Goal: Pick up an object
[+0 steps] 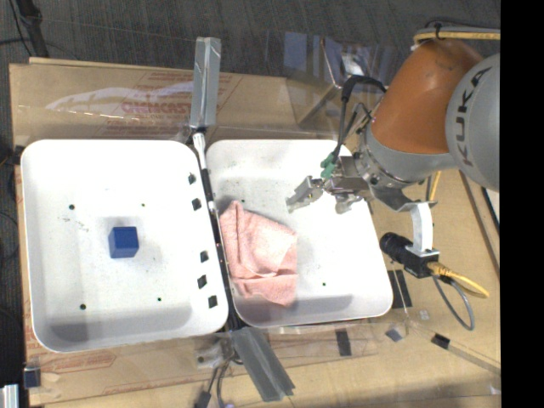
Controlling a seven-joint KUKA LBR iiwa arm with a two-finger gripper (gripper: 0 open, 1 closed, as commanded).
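The pink cloth (259, 253) lay crumpled at lower centre of the frame, against the left wall of the right bin (374, 291), its long axis running top to bottom. The gripper (308, 191) hung just up and right of it, fingers looking slightly apart and clamped on nothing, though the view blurred there. Far left, a blue cube (124, 241) sat alone in the left bin (51, 168).

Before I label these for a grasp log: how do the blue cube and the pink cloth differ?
The cube is small, rigid and square-edged; the cloth is larger, soft and crumpled. The cube sits in the left bin, away from its walls; the cloth lies in the right bin, against its left wall. Neither is held by the gripper.
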